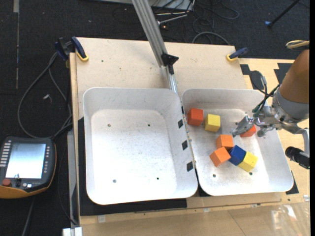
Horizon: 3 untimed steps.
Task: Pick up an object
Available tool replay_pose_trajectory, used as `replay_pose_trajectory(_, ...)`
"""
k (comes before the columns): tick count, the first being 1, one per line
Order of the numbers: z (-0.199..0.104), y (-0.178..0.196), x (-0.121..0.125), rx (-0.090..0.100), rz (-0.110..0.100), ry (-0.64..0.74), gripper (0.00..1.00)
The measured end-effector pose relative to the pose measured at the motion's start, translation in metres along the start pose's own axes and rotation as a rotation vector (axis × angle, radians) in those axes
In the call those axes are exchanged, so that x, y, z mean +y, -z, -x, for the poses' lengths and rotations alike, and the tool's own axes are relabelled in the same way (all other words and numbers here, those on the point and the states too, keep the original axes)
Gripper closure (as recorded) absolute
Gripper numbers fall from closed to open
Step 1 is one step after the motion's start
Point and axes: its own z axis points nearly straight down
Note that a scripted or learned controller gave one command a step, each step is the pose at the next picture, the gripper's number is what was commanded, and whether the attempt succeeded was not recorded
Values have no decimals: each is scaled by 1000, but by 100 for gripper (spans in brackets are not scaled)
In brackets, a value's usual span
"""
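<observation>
Right bin, mid-pick | your pincer [247,126] sits low against a small red-orange wooden block [249,130], grip state unreadable | confirm block sits between tips, then lift straight, clear of blocks beside.

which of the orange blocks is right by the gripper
The orange block at the gripper near the right bin's far right side. The other three orange blocks sit further left, apart from it.
</observation>
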Motion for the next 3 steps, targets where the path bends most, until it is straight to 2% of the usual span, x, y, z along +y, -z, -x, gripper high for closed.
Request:
replay_pose_trajectory(1, -41, -85, 8, 1, 0, 7, 0)
replay_pose_trajectory(2, -39, -71, 9, -1, 5, 2, 100)
replay_pose_trajectory(3, -142, 20, 57, 2, 13, 13, 100)
